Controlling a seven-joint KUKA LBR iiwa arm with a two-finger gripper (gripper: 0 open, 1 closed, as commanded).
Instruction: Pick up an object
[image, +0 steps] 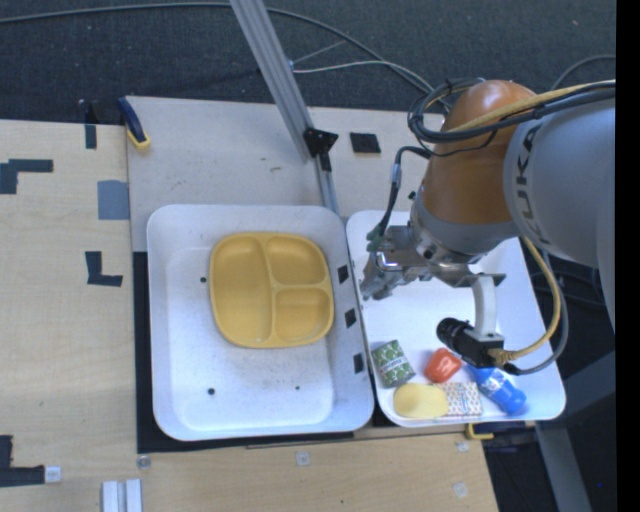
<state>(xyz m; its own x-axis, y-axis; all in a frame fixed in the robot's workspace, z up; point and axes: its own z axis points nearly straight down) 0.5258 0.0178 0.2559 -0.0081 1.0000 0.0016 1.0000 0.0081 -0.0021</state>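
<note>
- While the grey arm (560, 170) reaches in from the right, its orange band (478, 150) bulks over the far part of the right bin (530, 300); the tool (380, 272) hangs low at that bin's left edge, just beside the wall it shares with the left bin (170, 330)
- Whether the tool is spread or pressed together I cannot tell; its tips are a dark tangle of metal from this angle, and nothing is visibly caught in it
- Down at the near end of the right bin lies a small cluster of things, none of them touching the tool: a green patterned packet (391, 362) nearest the dividing wall; a yellow lemon-like lump (420, 401) just in front of it; a red-orange piece (443, 366) beside the packet; a pale speckled packet (463, 400) touching the yellow lump; a blue object (499, 390) at the right end of the group
- A black cylindrical part (466, 340) on a cable sits just above the red piece; a white bracket rises behind it
- Over in the left bin a yellow divided plate (271, 290) lies flat, three compartments facing up
- Both bins sit side by side on the pale wooden table (60, 330), which carries scraps of dark tape (100, 268); a slanted metal pole (285, 85) crosses the far side
</note>
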